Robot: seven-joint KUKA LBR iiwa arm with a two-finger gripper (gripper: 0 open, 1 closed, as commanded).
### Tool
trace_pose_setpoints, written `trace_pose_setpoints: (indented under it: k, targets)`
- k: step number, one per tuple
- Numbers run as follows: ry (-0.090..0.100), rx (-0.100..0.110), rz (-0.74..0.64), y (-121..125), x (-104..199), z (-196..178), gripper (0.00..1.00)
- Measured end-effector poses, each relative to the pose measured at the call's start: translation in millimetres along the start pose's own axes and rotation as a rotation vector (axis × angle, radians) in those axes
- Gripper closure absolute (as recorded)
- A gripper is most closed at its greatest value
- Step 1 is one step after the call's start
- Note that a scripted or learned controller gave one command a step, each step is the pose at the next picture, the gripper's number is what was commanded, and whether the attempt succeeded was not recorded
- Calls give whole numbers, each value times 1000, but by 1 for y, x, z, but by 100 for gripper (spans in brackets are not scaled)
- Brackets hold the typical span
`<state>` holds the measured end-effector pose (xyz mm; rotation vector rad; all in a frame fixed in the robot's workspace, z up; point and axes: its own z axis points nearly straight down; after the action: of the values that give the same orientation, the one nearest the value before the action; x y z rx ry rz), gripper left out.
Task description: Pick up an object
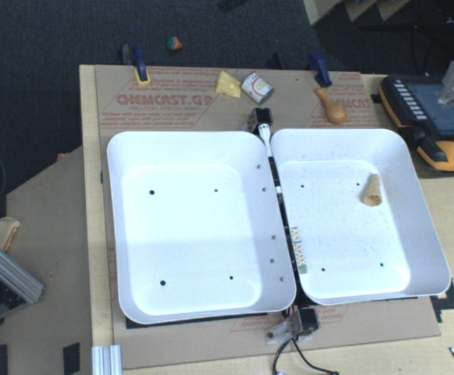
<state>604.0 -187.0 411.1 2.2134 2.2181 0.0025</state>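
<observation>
I'd descend squarely over the small tan cone (372, 190), right of frame in the right bin (422, 233); my pincer's state I cannot tell.

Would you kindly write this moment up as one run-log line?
task: pick up an object | right bin: one small tan cone-shaped piece lying loose near far right | left bin: white floor | pick: not yet made

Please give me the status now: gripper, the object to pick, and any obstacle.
Small tan object lies in right bin, upper right part, untouched. Nothing beside it in that bin. Yellow piece on the board behind the bins.
</observation>
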Motion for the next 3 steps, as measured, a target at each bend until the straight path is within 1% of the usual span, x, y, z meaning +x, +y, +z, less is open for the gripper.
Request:
trace_pose_setpoints:
  k: [1, 2, 3]
  targets:
    - [8, 16, -1, 52, 16, 99, 100]
    - [-2, -1, 7, 31, -41, 45, 100]
    - [10, 13, -8, 19, 68, 105, 100]
